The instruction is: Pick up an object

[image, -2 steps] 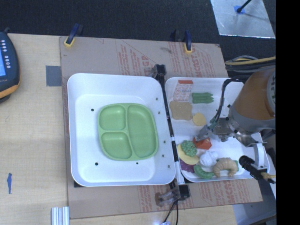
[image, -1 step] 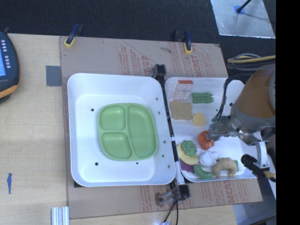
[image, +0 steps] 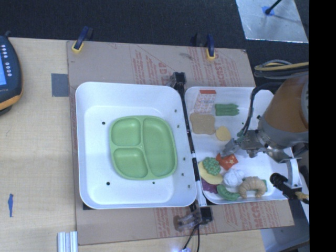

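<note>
Right bin [image: 261,168]: arm [image: 286,114] bent low over toys [image: 231,176].

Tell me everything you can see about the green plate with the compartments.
The green plate is pale green and looks like smooth plastic. It is a rounded rectangle with three compartments: two smaller ones on the view's left and one long one on the right, divided by raised ridges. It lies flat, slightly rotated, near the middle of the left white bin. Nothing lies in it, and the tool is not near it.

grey arm [image: 281,135], orange band [image: 289,106], black cable [image: 251,106]
</note>
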